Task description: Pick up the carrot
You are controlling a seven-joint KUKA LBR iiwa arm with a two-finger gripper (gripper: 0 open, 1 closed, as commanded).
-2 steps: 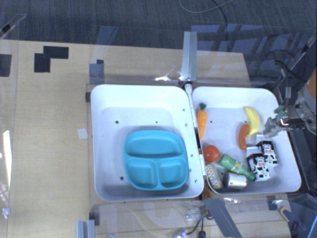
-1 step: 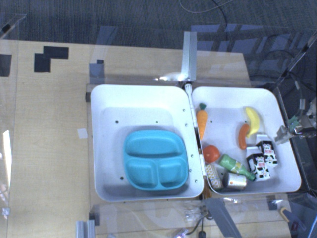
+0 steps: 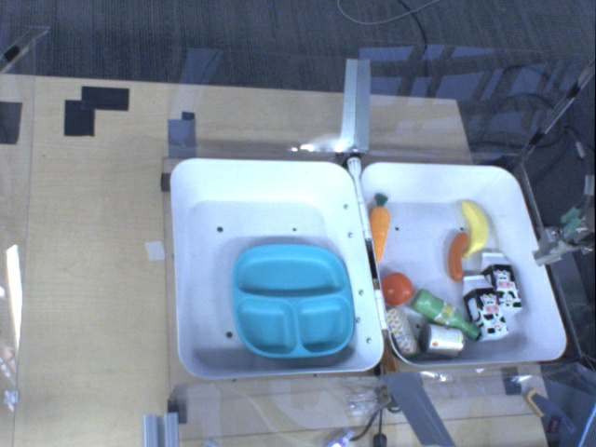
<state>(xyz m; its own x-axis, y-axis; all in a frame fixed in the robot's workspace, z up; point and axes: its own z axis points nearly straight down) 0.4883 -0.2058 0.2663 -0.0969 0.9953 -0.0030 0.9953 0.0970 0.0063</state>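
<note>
Looks like a robotics lab or test cell, not a home. Plain wooden bench (image 3: 84, 277) with black tape marks (image 3: 93, 108), two white bins (image 3: 265, 180) fixed side by side against a metal post (image 3: 357, 105), clear plastic guard panels around the edges, grey carpet (image 3: 186, 17) behind with a loose black cable (image 3: 400, 7) trailing across.

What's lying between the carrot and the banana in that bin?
In the camera view, only bare white bin floor lies between the carrot and the banana. The tomato sits lower, off that line.
</note>
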